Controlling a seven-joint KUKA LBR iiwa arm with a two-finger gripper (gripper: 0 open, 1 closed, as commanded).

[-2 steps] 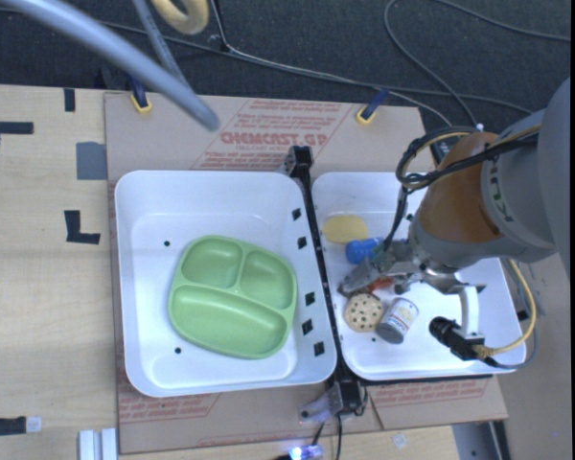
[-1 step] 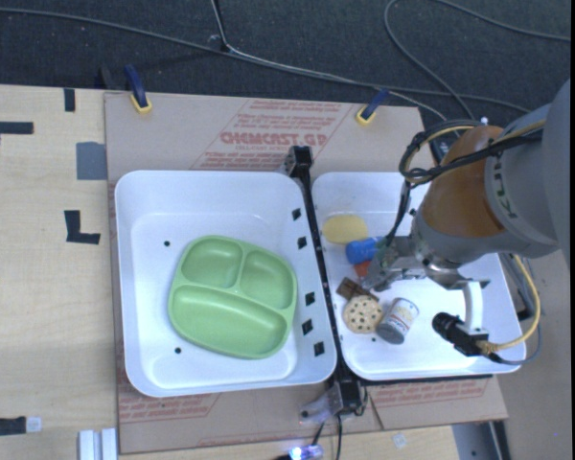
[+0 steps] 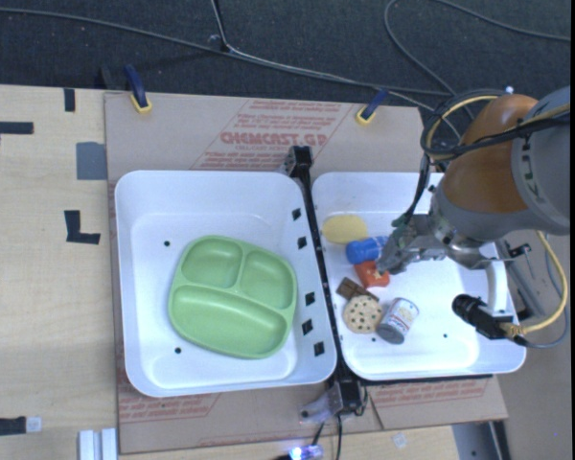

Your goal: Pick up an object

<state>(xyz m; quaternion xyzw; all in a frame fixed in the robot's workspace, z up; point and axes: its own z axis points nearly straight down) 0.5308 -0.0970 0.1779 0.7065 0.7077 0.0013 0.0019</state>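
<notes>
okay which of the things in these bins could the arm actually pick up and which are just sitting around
Could be picked, all in the right bin:
yellow oval piece
blue cylinder
orange-red piece, by the hand
brown block
round cookie
small silver can

Just lying about:
green divided plate
blue-and-yellow clamps
black cables

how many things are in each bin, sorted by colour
Left bin:
green divided plate: 1

Right bin:
yellow object: 1
blue object: 1
orange-red object: 1
brown block: 1
tan cookie: 1
silver can: 1

Total: 7
</notes>
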